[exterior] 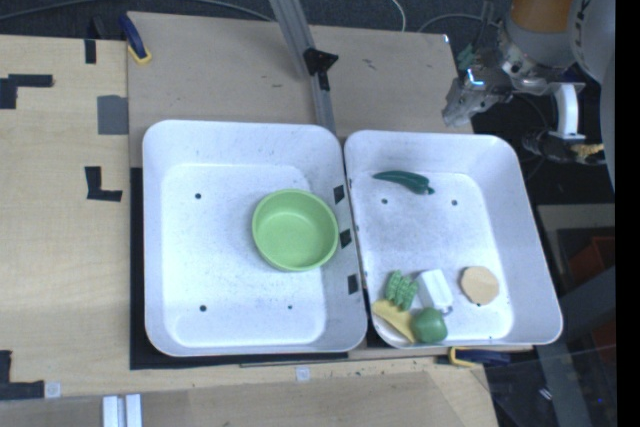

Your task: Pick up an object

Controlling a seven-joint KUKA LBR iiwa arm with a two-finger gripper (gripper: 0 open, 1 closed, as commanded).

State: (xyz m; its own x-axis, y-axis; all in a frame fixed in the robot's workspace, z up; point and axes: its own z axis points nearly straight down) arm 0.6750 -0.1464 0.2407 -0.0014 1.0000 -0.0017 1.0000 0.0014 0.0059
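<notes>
My gripper (pixel 459 107) hangs just beyond the far edge of the right bin (pixel 520 215), near its back right part, above the bench. A dark green pepper-like piece (pixel 403 180) lies near the back of the right bin. At that bin's front sit a green ridged toy (pixel 400 291), a white block (pixel 436 289), a round tan disc (pixel 480 284), a green ball (pixel 430 325) and a yellow piece (pixel 393 319). A light green bowl (pixel 294 230) rests in the left bin (pixel 170 215).
A slanted grey pole (pixel 285 5) rises from a black clamp behind the two bins. Cables run across the dark floor at the back. The wooden bench stretches to the left with black tape marks.
</notes>
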